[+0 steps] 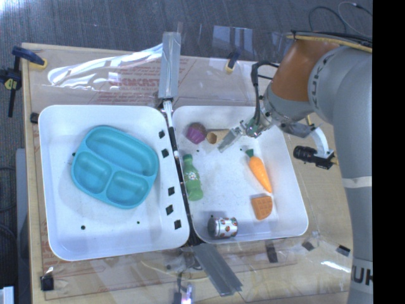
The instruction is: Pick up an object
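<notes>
The right bin holds several small objects. A purple round item lies at its far left, with a small tan piece just to its right. My gripper hangs low over the bin's far side, right beside the tan piece, with nothing visibly in its hold. Lying to the gripper's lower right is an orange carrot with a green top. A green bottle rests along the bin's left wall. An orange wedge and a metal can sit near the front.
The left bin holds a blue divided plate. A black-clipped divider separates the bins. Crumpled clear plastic lies behind the left bin. The arm's grey body looms over the right bin's far right corner.
</notes>
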You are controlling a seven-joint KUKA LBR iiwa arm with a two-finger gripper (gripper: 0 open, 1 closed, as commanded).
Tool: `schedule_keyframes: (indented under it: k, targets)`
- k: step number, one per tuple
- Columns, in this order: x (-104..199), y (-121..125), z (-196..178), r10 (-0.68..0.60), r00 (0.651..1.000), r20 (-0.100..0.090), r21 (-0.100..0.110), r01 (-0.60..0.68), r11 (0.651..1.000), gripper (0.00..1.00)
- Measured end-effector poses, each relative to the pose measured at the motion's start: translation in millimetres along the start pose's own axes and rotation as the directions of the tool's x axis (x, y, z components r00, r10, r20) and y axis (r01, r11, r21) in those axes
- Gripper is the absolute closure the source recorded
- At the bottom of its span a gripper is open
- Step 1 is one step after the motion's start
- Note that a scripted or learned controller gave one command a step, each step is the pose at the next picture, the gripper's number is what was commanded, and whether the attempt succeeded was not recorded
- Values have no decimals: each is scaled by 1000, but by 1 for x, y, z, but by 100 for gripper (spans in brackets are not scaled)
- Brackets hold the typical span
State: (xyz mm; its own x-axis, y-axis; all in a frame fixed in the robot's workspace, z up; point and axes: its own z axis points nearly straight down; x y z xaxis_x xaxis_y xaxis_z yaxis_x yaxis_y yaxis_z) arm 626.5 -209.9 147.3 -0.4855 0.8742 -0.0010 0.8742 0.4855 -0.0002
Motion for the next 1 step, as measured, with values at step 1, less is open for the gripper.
schedule_keyframes:
  k: [1]
  targets:
    - [35, -63, 56, 36, 999, -4, 2, -36, 999, 0]
